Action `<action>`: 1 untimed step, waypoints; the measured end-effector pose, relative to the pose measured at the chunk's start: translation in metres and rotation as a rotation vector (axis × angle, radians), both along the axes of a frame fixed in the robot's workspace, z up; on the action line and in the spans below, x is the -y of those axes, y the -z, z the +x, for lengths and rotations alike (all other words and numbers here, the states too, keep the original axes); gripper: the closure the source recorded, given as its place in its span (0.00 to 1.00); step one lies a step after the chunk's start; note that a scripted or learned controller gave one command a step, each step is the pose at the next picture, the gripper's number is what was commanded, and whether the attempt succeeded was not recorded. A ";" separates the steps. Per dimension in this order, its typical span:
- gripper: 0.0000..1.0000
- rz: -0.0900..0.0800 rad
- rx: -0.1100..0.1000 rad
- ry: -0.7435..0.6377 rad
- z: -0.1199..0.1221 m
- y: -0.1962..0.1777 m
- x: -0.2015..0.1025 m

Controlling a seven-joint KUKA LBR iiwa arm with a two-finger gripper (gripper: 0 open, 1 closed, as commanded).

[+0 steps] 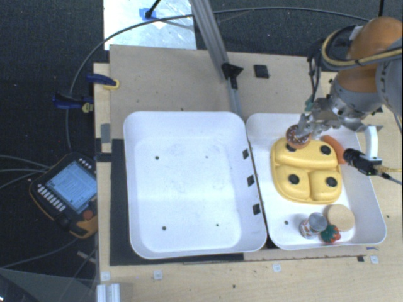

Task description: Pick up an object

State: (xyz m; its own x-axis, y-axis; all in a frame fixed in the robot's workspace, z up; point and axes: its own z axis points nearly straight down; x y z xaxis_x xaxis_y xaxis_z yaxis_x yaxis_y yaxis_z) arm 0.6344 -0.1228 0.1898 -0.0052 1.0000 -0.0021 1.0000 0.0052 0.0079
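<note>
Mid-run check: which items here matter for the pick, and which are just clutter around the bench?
Part of the job:
- gripper, down over the right bin
- large yellow plastic moulded piece with dark dots
- small round brown object at the gripper tip
- cluster of small objects near the front
- right white bin

Lying about:
- left white bin
- handheld pendant with blue screen
- blue clamps

Smooth glossy white plastic bins (189, 187) sit on a matt, wood-like board (164, 80).

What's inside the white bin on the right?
The right bin holds a big yellow toy with dark spots, an orange piece partly hidden behind it, and small objects near the front. The gripper covers the toy's far end.
</note>
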 end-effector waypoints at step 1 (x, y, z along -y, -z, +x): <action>1.00 0.001 0.000 -0.001 0.002 -0.055 0.000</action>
